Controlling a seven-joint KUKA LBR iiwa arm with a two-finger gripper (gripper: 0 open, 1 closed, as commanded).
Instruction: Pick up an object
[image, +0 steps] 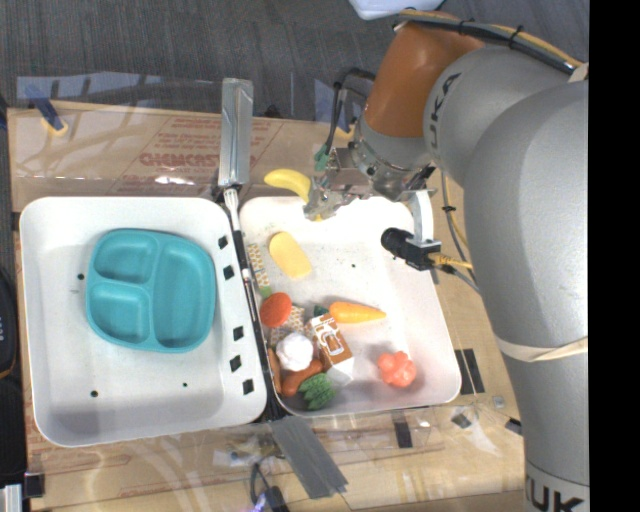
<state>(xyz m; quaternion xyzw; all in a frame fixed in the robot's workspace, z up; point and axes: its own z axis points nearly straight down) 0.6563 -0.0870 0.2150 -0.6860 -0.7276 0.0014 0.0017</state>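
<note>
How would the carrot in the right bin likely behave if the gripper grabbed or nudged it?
The carrot looks like smooth moulded plastic, so probably stiff, light and a little slippery. Its round, tapered body lies flat on the bin floor, so a push would likely roll or swing it. Open floor around it should ease a grasp.

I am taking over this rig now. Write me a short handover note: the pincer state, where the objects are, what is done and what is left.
Pincer: at the far edge of the right bin, close to the banana. No object is visible between its fingers.
Objects: the banana lies on the far rim. In the right bin are the yellow block, carrot, tomato, a red piece, and a small heap at the near left corner. The left bin holds a teal divided plate.
Done: nothing is picked yet.
Left: grasp one object and lift it.
</note>
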